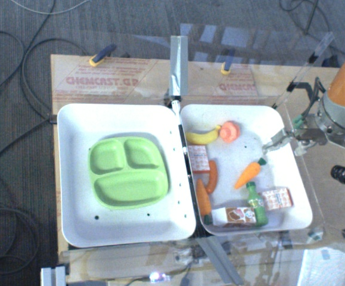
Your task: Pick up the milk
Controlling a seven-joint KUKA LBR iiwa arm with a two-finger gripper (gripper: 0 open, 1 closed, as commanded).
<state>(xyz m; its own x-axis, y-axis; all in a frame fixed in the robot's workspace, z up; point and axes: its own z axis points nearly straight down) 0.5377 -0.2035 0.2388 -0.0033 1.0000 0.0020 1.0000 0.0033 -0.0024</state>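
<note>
A white carton with a brown label, which I take for the milk (238,215), lies on its side along the front wall of the right bin (291,219). A green bottle (256,204) leans over its right end, and a smaller pink-and-white carton (277,198) sits just right of that. My gripper (269,144) hangs over the bin's right part, above and slightly right of an orange carrot (248,173). It is well behind the milk and holds nothing that I can see.
The right bin also holds a banana (202,136), a peach-coloured fruit (229,131), a small red-and-white box (197,158), a sausage (211,176) and a second carrot (203,199). In the left bin (71,177) lies a green divided plate (129,172).
</note>
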